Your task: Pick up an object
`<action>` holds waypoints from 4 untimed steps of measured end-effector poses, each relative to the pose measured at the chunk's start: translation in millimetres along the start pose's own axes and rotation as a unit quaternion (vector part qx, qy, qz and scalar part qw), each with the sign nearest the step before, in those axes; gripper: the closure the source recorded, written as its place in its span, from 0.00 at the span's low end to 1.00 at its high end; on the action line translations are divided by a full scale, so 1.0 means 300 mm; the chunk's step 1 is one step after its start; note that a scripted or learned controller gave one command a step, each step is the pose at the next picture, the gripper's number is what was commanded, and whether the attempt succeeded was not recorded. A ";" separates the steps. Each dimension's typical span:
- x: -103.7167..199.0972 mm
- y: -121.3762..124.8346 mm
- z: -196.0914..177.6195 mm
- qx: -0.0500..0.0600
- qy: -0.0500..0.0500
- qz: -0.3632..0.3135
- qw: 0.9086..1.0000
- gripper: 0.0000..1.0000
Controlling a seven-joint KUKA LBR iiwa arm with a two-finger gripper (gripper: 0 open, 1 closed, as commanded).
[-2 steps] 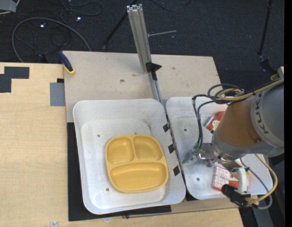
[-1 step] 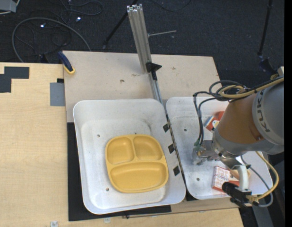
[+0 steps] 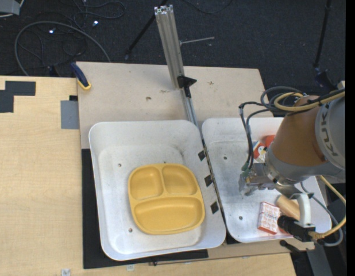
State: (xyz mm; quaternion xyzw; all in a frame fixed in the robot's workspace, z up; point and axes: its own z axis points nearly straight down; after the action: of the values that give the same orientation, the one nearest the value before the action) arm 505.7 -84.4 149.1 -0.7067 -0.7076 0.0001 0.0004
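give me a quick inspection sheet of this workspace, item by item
surface: pale bench bearing a left bin and a right bin, side by side
job's things: yellow divided plate lying flat in the left bin; red and white packet in the right bin near its front edge; a red and white thing partly hidden by the arm
clutter: blue and yellow tool at the bench's back left corner
grippers: gripper low over the right bin; holds nothing that can be seen
cables: black cables on the dark floor; cables looped at the arm
surroundings: aluminium post behind the bins; wooden table at left
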 end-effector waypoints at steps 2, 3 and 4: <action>-0.001 -0.013 -0.267 -0.001 0.000 0.000 1.000 1.00; 0.155 0.071 -0.244 0.001 0.001 -0.002 1.000 1.00; 0.326 0.139 -0.215 0.001 0.000 -0.002 1.000 1.00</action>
State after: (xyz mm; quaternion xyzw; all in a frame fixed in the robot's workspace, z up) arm 547.2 13.6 213.7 -0.7056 -0.7087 0.0006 0.0013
